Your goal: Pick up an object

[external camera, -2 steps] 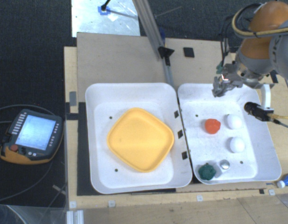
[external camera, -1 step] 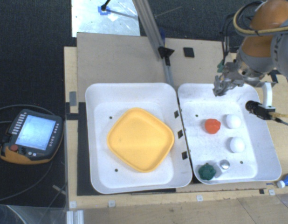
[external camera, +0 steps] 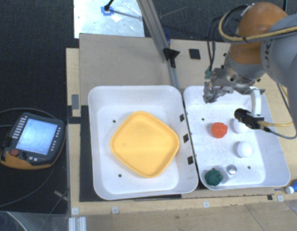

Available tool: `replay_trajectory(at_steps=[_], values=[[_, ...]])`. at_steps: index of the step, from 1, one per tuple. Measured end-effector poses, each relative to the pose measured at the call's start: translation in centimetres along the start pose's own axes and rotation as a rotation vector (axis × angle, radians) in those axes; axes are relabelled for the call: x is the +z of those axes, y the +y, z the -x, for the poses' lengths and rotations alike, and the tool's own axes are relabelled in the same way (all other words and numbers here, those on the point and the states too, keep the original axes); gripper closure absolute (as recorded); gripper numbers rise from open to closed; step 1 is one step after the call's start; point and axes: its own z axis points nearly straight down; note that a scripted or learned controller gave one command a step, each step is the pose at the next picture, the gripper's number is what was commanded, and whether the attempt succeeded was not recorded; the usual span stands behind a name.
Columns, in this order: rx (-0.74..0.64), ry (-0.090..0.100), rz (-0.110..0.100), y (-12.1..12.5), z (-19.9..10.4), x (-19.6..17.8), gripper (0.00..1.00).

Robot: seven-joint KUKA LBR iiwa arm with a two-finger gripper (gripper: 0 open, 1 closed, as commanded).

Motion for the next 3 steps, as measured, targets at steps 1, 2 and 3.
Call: replay_trajectory(at_steps=[1,2,3], values=[[0.0,0.0,0.001,-1.9,-4.3,-1.1,1.0],[-0.001,0.0,-0.001,-4.2,-9.6,-0.3,1.0],[-0.001,0.001,0.0,-5.6,-14.5,-1.6,1.0]])
